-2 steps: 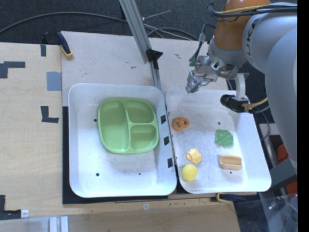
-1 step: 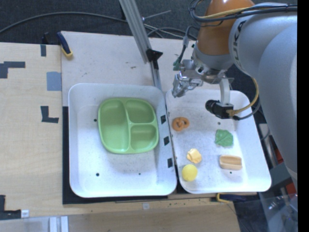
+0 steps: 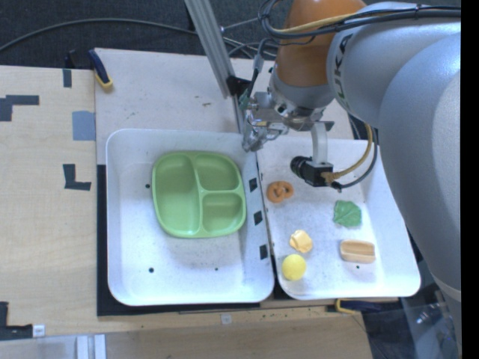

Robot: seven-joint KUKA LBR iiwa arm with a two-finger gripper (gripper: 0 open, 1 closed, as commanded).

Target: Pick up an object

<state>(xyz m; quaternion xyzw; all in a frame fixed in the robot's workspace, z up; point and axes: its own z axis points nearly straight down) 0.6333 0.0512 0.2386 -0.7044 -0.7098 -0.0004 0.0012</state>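
Grey and bulky, my arm (image 3: 404, 88) comes in from the right of the camera view, its orange band (image 3: 318, 32) sitting over the top edge of the right white bin (image 3: 389, 275). Below that band the claw (image 3: 257, 137) hangs at the back of the strip where the two bins meet, above the far rim. I cannot tell whether it is spread or pressed together from this angle, and I see nothing pinched in it.

On the counter (image 3: 45, 200), the left white bin (image 3: 127, 268) holds a light green plastic divided plate (image 3: 198, 194) with three compartments; its long side runs roughly from the near left to the far right of the bin.

In the right bin, well clear of the claw, lie five small toy pieces. A brown pretzel-like piece (image 3: 279, 192) lies nearest the claw. A green leafy piece (image 3: 346, 214) lies near the right wall. A small yellow-orange lump (image 3: 301, 241) sits mid-bin, a round yellow ball (image 3: 294, 267) just in front of it, and a tan bread-like block (image 3: 357, 251) lies with its long axis left to right.

I can read no labels or writing.
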